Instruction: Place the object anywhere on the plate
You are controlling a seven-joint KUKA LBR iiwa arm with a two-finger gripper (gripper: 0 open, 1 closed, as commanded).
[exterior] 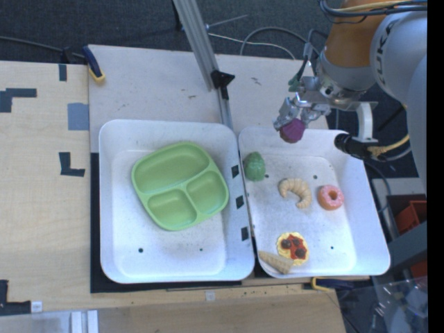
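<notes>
Camera view looks down at a slant on a pale wooden tabletop [41, 186] with dark tape marks along its left part. A yellow-and-blue clamp [94, 64] sits near the far edge, and a grey metal rail [198, 37] runs down toward the gap between two white bins. Beyond the tabletop lies dark carpet [104, 9] with thin cables trailing across it.

In the left bin [114, 255] rests a green plate [180, 184] with three compartments, turned at an angle.

In the right bin [361, 248] I see a green round thing [254, 166] near the left wall, a croissant [296, 191] about the middle, a pink doughnut [331, 198] just right of it, and toward the near edge a small tart with red topping [293, 246] touching a pale wedge [275, 261].

My pincer [291, 125] hangs over the far left corner of the right bin, closed on a purple object [292, 130] that shows between its fingers, lifted clear of the bin floor and well apart from the plate. My arm [388, 40], grey with its orange band, reaches in from the right, with a black and yellow cable [368, 146] looping beneath it.
</notes>
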